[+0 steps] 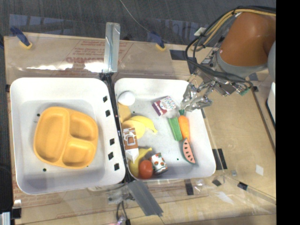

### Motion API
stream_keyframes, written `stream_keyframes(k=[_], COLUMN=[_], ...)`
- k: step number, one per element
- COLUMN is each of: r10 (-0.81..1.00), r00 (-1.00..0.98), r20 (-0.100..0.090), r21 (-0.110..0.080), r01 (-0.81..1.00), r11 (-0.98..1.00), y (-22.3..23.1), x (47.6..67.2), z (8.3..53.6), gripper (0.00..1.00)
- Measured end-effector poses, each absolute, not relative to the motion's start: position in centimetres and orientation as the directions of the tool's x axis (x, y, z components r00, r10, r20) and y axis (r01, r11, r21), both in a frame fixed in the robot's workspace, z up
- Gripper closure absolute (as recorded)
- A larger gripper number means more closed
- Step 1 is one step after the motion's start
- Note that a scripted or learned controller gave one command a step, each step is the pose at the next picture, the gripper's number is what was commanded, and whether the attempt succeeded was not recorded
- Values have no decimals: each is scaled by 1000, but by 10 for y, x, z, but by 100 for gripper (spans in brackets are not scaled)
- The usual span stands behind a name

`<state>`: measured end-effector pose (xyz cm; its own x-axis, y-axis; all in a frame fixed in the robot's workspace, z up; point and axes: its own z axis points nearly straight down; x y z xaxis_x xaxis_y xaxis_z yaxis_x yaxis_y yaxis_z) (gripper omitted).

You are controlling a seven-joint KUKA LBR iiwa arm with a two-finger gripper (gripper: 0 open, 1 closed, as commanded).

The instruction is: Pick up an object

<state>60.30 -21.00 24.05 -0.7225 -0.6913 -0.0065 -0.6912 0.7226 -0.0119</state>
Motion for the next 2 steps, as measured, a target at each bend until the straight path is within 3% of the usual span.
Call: stream_keyframes(k=[1,2], r10=[-752,-702], r00=[-659,-712], r20=[0,-9], r21=[7,-8], r01=[-752,-702], r11=[659,712], y=[-208,-155], x=[527,617], z=[117,192], gripper=[100,100])
